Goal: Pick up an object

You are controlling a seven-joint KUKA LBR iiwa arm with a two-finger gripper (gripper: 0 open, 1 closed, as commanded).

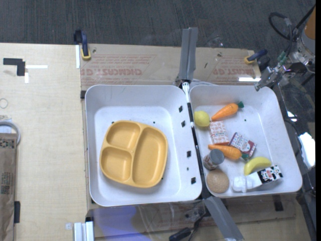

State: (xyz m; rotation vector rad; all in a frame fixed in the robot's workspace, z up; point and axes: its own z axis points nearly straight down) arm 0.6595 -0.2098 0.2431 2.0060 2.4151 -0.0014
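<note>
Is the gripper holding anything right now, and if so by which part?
Nothing held. The gripper hangs over the right bin's far corner, and nothing is between its fingers.

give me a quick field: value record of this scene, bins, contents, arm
left bin: holds a yellow divided plate
right bin: holds the toy food
top of right bin: lemon, carrot
middle: red-and-white packet, second packet, second carrot
bottom: small can, round brown cookie, banana, cow-print carton, white bottle
hand: above the right bin's top right corner, holding nothing visible
task state: no object picked up yet
</note>
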